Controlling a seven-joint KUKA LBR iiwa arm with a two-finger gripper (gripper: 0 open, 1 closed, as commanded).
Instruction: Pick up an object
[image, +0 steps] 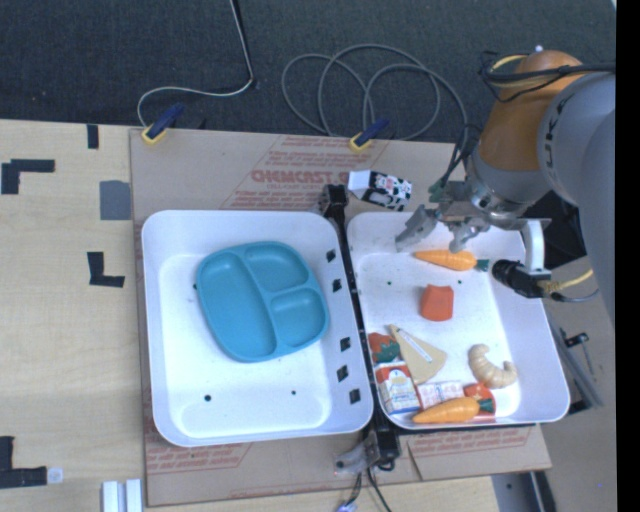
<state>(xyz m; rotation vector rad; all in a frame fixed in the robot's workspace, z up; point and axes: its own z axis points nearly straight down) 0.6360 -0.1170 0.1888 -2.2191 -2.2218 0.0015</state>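
Carrot: an orange toy carrot (446, 260) with a green tip lies flat near the back of the right bin (520, 335), just under the jaws and apart from them.
Other items, right bin: a red-orange block (436, 302) sits mid-bin; a tan wedge (417, 351), a small printed carton (398, 386), a pale knobbly piece (492, 366) and a second carrot (449, 409) crowd the front.
Left bin: the left bin (180, 400) holds a blue divided plate (261, 299), lying flat and turned at a slant.
Writing: red print runs across the cardboard sheet (290, 175) under both bins; it is too blurred to read with confidence. The carton's print is too small to read.
Black-and-white item: a small patterned object (381, 186) rests on the cardboard behind the bins.
Arm pose: the grey arm with its orange band (520, 120) reaches in from the right and bends down over the back of the right bin.
Jaws: the gripper (441, 234) hangs above the first carrot, fingers spread apart with nothing between them.
Tabletop: pale wood (60, 330) with black tape marks; cables (360, 90) loop on the dark floor behind.
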